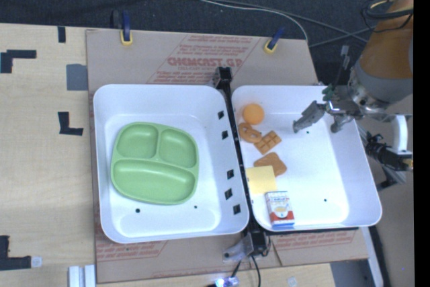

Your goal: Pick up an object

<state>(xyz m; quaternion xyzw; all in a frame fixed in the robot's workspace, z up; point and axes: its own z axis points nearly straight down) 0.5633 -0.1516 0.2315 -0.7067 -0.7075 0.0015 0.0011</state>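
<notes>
Claw point(321, 117) hovered with fingers apart, gripping nothing; orange point(252, 113) (the likeliest pick) lay well to its left in the right bin point(349, 171); best to centre over it, then descend squarely.

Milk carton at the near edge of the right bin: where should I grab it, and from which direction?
The milk carton seems to lie flat by the bin's front wall. Likely best: descend from above and pinch its two long sides. The yellow block crowds its far end, so don't close end to end.
</notes>
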